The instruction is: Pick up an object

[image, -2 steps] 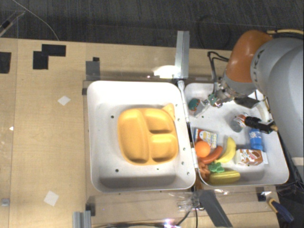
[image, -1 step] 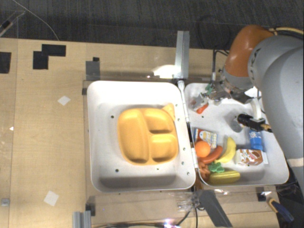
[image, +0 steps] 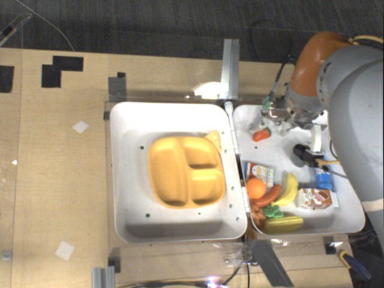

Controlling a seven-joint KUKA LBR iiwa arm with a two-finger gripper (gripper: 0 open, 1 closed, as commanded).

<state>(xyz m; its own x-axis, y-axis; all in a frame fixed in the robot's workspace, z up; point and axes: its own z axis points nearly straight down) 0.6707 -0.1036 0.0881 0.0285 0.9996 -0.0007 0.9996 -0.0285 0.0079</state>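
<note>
Item, near edge of right bin (image: 354, 221): banana (image: 290, 188), orange (image: 255, 188), carton (image: 315, 199) lying packed together.

Item, left bin (image: 120, 161): yellow tray (image: 183, 170) sitting alone.

Item, far corner of right bin: small red piece (image: 261, 135), the likely target, lying just beside the gripper (image: 277, 116); finger spread is impossible to judge.

Risk: the piece, being small and close to the wall, is liable to be nudged away, leaving nothing grasped.
</note>
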